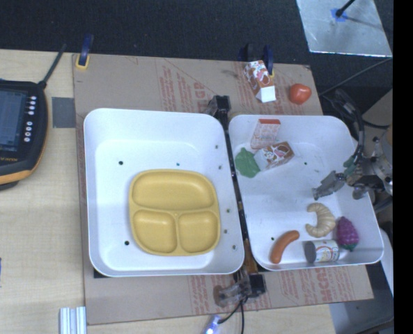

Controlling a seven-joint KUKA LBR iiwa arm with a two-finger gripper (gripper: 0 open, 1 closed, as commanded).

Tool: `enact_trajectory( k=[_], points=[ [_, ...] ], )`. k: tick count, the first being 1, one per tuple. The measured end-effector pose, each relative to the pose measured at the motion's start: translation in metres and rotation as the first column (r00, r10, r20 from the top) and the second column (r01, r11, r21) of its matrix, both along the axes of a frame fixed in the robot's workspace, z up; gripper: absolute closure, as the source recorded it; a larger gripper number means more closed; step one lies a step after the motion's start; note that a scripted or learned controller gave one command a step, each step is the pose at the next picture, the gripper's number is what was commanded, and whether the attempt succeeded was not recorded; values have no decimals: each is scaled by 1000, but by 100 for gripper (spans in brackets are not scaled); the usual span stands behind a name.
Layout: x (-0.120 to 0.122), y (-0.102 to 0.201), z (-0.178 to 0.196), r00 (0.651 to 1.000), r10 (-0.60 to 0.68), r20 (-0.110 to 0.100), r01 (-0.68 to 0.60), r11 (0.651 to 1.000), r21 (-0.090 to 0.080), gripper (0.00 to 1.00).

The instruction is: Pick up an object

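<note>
Lowest in view, within the right bin (262,259): sausage (284,246), can (323,253), grapes (346,232), croissant (322,219). Gripper (342,184) is seen at the right rim just above the croissant, jaws parted, nothing held. Descent should be centred over the croissant, clear of the grapes.

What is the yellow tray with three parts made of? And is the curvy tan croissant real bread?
The yellow three-compartment tray looks like moulded plastic: one even colour, rounded edges, soft sheen. The curvy tan croissant is probably a plastic toy, since its surface looks smooth and evenly coloured, though that is hard to tell from this view.
</note>
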State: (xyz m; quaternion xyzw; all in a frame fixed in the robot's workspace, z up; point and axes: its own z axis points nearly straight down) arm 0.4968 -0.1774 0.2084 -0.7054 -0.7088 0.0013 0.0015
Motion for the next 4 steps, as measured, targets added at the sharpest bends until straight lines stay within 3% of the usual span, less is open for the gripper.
enact_trajectory(
  k=[1,2,3,4],
  points=[
    [-6,-34,-118,1000,0,-2,0,1000,0,0],
    [20,-2,-117,1000,3,2,-3,1000,-1,0],
    [57,-23,-116,1000,0,2,0,1000,0,0],
    [58,-24,-106,1000,3,1,-3,1000,0,100]
  ],
)
